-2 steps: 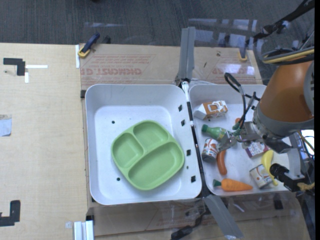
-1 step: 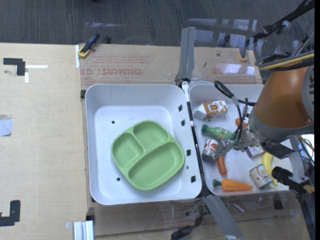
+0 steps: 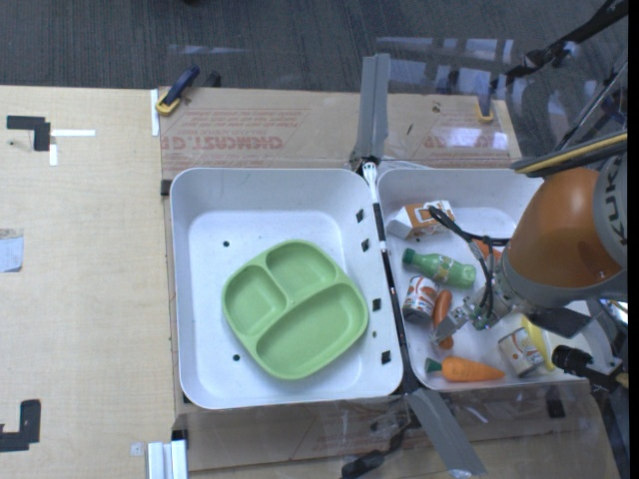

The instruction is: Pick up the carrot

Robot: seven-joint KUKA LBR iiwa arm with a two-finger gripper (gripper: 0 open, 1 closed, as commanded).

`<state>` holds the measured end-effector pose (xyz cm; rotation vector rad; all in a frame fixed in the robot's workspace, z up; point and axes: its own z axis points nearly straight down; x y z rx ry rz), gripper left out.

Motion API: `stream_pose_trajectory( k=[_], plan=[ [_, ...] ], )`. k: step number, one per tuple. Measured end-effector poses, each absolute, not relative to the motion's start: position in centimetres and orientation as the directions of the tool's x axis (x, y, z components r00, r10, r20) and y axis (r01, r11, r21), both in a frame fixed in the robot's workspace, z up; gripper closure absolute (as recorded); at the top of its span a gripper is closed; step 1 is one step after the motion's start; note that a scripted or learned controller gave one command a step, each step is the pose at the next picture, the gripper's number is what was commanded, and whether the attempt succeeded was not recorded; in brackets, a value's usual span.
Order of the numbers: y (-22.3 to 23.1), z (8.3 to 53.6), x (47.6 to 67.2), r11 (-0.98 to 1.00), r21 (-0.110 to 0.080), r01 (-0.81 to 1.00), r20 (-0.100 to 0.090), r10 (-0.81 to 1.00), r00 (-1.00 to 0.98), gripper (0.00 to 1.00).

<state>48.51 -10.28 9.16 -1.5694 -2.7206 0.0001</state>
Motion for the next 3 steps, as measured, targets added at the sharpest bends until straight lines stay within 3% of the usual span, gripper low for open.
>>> stream_pose_trajectory(
  k=[1,2,3],
  plan=[
    [-10.3,10.1,48.5,0.497,0.0,0.868,0.0,0.868,-0.497,1.0],
    [-10.3,10.0,48.5,0.498,0.0,0.867,0.0,0.867,-0.498,0.0],
    [-10.7,9.1,53.9,0.602,0.001,0.798,-0.001,0.798,-0.602,0.0]
  ],
)
